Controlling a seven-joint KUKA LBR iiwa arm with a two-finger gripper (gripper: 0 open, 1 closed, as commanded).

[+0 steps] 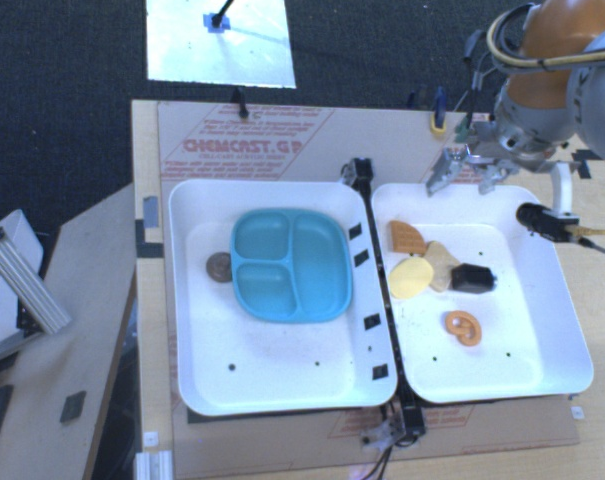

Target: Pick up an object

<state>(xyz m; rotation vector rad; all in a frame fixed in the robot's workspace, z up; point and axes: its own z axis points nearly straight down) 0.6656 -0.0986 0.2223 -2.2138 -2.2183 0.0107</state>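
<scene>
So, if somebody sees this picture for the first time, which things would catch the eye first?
Probably the blue divided plate, which takes up much of the left bin. Next, the cluster of small items in the right bin: a yellow piece, a black object and an orange pretzel shape. The gripper hovers over that bin's far edge.

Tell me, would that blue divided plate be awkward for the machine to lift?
Probably. The blue plate looks rigid and light, likely plastic. It lies flat in the left bin, so its low rim offers little to pinch. Its smooth surface may slip.
</scene>
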